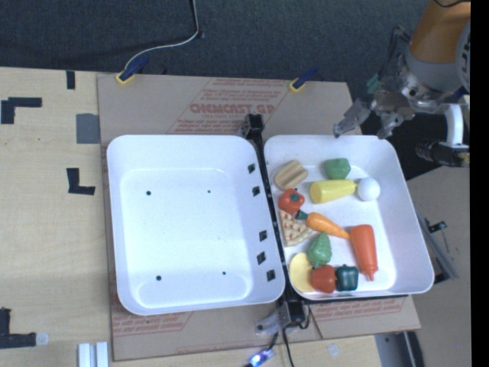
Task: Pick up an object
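With your end effector [365,121] spread and empty above the right white bin's [405,197] far rim, try the stiff, light, probably slippery yellow plastic corn cob [331,191] mid-bin, pinching across its narrow middle.

A single fixed camera looks down from above at a slant, far enough back to take in the counter [46,205] and both white bins, the left bin [122,205] and the right bin [405,197]. The arm [439,29] enters at upper right.
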Robot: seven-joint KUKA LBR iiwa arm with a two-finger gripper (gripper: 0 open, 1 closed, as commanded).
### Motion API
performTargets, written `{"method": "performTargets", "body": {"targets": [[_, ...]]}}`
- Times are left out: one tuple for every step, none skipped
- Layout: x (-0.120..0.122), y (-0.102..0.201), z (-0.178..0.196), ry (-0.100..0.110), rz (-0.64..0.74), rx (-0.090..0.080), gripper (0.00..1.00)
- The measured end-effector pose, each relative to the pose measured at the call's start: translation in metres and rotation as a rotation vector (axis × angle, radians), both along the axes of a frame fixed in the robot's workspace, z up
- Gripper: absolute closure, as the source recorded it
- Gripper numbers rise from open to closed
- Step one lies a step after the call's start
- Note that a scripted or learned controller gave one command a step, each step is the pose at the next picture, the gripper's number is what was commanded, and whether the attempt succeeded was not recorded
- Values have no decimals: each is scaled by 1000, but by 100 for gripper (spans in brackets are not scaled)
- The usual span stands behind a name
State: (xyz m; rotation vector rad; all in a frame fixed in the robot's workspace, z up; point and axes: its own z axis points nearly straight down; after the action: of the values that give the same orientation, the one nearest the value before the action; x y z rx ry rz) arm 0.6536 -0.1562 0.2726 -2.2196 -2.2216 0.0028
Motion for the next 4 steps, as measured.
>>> {"method": "performTargets", "body": {"targets": [[-54,92,-55,9,7,5,0],[-144,52,-130,16,-7,2,0],[-89,41,-188,-1,0,2,0],[-88,44,-174,-9,0,7,100]]}}
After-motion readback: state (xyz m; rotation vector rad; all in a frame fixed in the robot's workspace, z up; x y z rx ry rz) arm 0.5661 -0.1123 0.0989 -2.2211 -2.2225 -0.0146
